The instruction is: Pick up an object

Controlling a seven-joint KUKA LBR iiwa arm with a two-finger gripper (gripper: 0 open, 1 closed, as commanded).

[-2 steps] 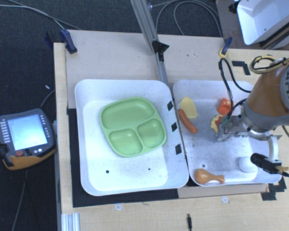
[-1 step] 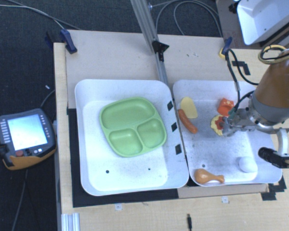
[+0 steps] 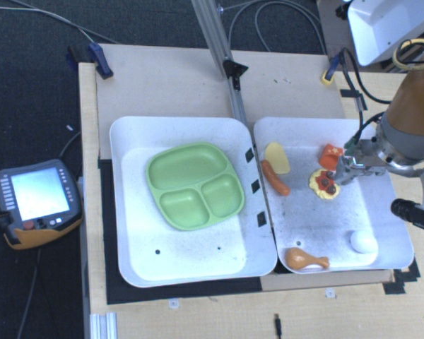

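Observation:
The right bin holds several toy foods. A yellow wedge and a red sausage lie near its left wall. An orange-red piece sits toward the back, and a small yellow pizza with red topping lies just in front of it. A white egg and a tan drumstick rest near the front edge. My gripper reaches in from the right and hangs low, right beside the pizza and the orange-red piece. No object can be seen held in it.
The left bin carries a green divided plate. A metal pole slants down to the gap between the bins. Cables run behind the bench, and a teach pendant lies on the floor at left.

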